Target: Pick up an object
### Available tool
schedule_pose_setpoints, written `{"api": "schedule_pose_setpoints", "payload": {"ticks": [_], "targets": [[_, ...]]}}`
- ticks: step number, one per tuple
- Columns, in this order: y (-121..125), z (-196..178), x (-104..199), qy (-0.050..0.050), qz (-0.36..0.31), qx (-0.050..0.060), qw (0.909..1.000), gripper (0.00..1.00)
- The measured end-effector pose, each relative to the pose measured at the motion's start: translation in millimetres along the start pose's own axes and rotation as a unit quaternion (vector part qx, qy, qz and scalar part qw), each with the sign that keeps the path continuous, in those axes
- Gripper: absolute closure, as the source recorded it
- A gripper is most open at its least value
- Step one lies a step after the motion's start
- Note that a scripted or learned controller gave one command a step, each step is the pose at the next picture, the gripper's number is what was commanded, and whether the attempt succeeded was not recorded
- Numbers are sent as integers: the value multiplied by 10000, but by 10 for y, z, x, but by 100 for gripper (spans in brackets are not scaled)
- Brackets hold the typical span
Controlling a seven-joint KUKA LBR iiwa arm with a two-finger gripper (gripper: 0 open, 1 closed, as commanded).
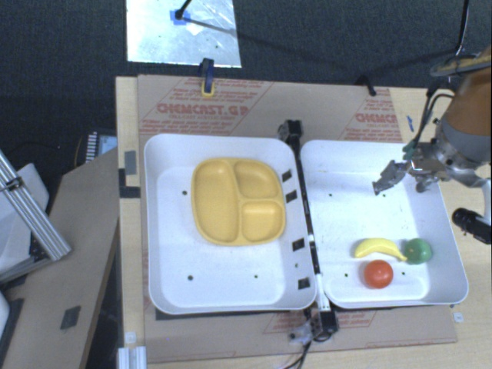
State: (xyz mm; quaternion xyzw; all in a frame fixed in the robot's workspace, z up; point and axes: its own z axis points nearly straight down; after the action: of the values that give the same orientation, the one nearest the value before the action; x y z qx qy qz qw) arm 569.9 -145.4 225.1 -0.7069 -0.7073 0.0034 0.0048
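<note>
At lower right, the banana (pixel 379 247) (light, smooth, curved) is best taken mid-body; the gripper (pixel 403 177) is seen spread open, holding nothing.

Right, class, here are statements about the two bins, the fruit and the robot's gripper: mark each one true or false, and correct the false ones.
1. The yellow divided plate lies in the left bin. True.
2. The banana lies on the plate. False: it lies in the right bin, beside the tomato.
3. The green ball sits at the banana's right end. True.
4. The gripper is holding the tomato. False: the gripper is above the bin's upper part, apart from the tomato.
5. The tomato is nearer the front edge of its bin than the banana. True.
</note>
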Motion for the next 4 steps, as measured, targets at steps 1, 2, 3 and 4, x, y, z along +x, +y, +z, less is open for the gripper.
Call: {"api": "schedule_pose_setpoints", "payload": {"ticks": [1,2,3,4], "targets": [[26,-72,4,-12,-14,-66,10000,0],[76,372,63,-9,-18,-50,10000,0],[106,990,39,-8,-3,-50,10000,0],[110,1430,44,-5,0,-45,10000,0]]}}
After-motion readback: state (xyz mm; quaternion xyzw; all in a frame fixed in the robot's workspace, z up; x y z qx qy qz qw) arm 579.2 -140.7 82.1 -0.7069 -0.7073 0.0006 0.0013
